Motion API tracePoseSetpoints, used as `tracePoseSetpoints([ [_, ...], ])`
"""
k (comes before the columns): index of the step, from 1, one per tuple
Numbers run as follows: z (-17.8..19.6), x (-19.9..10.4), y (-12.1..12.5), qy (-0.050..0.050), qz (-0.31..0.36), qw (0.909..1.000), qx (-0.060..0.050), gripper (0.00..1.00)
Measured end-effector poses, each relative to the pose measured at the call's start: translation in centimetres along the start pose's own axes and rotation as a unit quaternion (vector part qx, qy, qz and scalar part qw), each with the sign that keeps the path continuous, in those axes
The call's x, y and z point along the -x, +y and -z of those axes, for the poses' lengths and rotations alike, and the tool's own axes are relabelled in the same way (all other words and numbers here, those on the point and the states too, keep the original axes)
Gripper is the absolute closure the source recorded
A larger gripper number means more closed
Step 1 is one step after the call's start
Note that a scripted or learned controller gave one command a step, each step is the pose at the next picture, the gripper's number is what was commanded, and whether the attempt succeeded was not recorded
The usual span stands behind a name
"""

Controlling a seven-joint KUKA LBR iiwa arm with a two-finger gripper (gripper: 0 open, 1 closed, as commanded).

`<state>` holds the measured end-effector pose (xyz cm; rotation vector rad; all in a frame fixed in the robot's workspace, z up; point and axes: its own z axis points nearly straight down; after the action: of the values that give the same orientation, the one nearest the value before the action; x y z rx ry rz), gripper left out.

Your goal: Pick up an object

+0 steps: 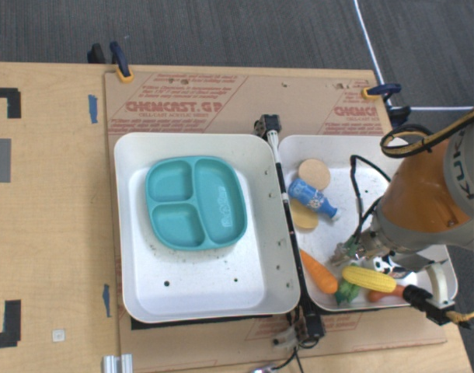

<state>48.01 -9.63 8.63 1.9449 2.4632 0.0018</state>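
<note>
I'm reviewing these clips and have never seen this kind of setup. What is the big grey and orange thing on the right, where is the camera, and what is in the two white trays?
One camera looks down at a slant on a bench. The grey and orange shape is a robot arm reaching in from the right; its gripper sits low in the right bin, and whether it grips anything cannot be told here. The left bin holds a teal divided plate. The right bin holds toy food: a blue bottle, two tan discs, a carrot, a corn cob and a small green piece. The job is to pick up one object.
</note>
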Motion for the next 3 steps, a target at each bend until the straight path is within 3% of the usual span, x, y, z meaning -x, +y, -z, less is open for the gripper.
tracePoseSetpoints([
  [1,9.8,-8.3,2.3,0.001,-0.048,0.9988,-0.001,1.00],
  [2,9.8,-8.2,2.3,0.001,-0.048,0.9988,-0.001,0.00],
  [3,9.8,-9.8,2.3,0.002,0.082,0.9967,-0.002,0.00],
])
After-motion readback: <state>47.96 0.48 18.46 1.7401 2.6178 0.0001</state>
